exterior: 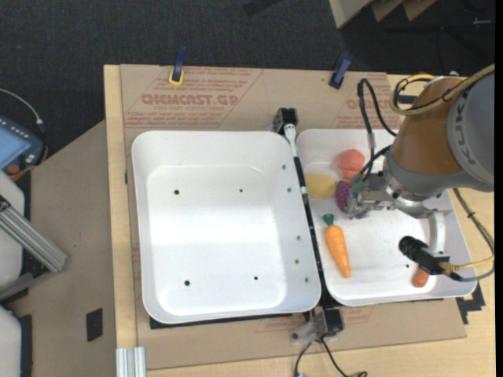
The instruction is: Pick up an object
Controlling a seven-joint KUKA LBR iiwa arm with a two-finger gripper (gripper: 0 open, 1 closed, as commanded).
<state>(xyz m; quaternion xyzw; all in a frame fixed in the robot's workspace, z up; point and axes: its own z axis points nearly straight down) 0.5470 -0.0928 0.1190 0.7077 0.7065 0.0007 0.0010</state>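
My gripper (356,203) is low in the right bin (377,289), near its middle, reaching in from the right. It sits right against a small purple object (343,194), whose right side it hides. A pale yellow object (320,184) lies just left of the purple one, by the bin's left wall. Behind them rests a pink-orange round fruit (350,162). An orange carrot (339,250) with a green tip lies in front of the gripper, pointing toward the near edge. A small red-orange object (422,278) is at the near right corner.
The left bin (157,289) stands beside the right one, with a black divider strip (302,203) between them. Both rest on a cardboard sheet (236,93) held by clamps at the back. The arm's body covers the right bin's far right part.
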